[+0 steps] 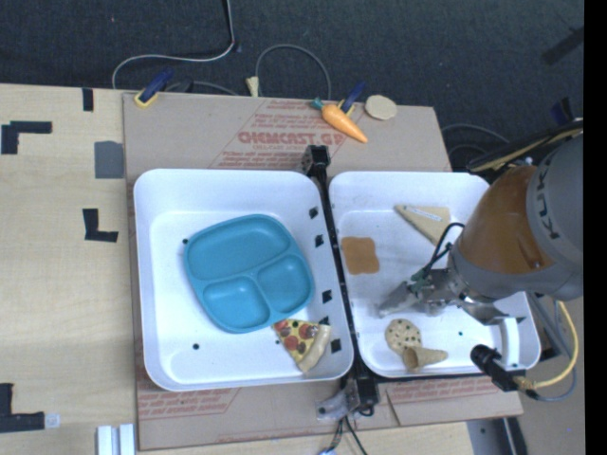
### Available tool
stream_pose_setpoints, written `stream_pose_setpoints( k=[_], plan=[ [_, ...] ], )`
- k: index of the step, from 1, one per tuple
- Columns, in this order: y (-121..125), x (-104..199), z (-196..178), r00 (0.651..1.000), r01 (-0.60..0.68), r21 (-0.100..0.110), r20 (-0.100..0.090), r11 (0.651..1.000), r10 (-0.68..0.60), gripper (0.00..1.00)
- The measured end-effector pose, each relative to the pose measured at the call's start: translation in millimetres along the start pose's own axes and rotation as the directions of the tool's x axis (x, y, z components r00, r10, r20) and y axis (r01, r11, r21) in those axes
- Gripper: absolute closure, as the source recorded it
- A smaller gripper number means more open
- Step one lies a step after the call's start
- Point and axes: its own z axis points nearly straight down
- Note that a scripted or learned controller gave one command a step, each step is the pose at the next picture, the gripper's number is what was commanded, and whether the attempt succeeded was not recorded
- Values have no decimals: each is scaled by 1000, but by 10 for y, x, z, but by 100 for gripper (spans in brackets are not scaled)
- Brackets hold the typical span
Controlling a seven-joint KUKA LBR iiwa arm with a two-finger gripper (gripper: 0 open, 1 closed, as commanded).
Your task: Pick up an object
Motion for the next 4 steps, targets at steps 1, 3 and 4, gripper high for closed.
stream_pose_setpoints(
  k=[1, 3, 4],
  plan=[
    [886, 361, 110, 1000, 5, 2, -1, 1000, -5, 0],
    [787, 130, 103, 1000, 4, 1, -1, 1000, -4, 0],
    [1549, 378, 117, 1000, 6, 0, -2, 1000, -6, 0]
  ],
)
